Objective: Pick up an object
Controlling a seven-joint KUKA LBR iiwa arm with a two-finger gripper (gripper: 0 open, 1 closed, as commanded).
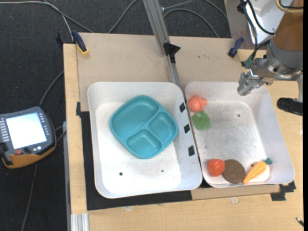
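The right bin (269, 129) holds several toy foods. An orange-pink piece (197, 103) and a green one (201, 121) lie against its left wall. Along its near edge sit a red tomato (216, 167), a brown round patty (234, 171) and an orange carrot (255, 171). My gripper (246, 86) hangs over the bin's far right corner, well away from all of them, with nothing seen between its fingers.
The left bin (108, 177) carries a teal divided plate (143, 126). A metal post (159, 23) slants down to the gap between the bins. Blue clamps (79, 43) sit at the bench's far corners. A teach pendant (24, 136) lies off the bench at left.
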